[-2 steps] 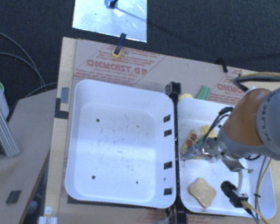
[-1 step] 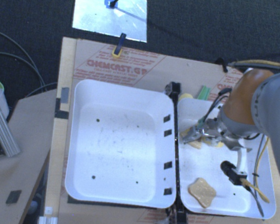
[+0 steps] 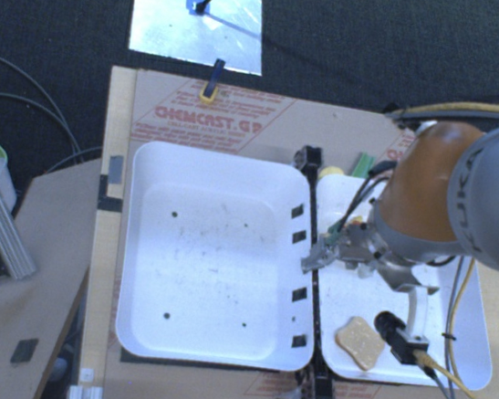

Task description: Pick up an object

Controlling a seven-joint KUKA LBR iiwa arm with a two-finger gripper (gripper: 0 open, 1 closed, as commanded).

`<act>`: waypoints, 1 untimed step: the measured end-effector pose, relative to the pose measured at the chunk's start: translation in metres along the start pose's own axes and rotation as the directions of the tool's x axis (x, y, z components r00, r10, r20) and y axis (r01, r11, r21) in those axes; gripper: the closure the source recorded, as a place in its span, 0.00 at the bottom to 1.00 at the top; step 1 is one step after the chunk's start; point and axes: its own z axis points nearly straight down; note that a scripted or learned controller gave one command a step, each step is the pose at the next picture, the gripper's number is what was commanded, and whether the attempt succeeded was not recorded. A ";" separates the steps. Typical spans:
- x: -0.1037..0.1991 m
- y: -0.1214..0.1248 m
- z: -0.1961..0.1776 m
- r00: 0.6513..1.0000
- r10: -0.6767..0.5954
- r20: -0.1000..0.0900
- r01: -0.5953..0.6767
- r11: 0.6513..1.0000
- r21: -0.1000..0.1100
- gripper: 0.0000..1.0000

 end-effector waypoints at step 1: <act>0.103 0.082 0.005 1.000 -0.010 -0.007 0.010 1.000 -0.004 0.00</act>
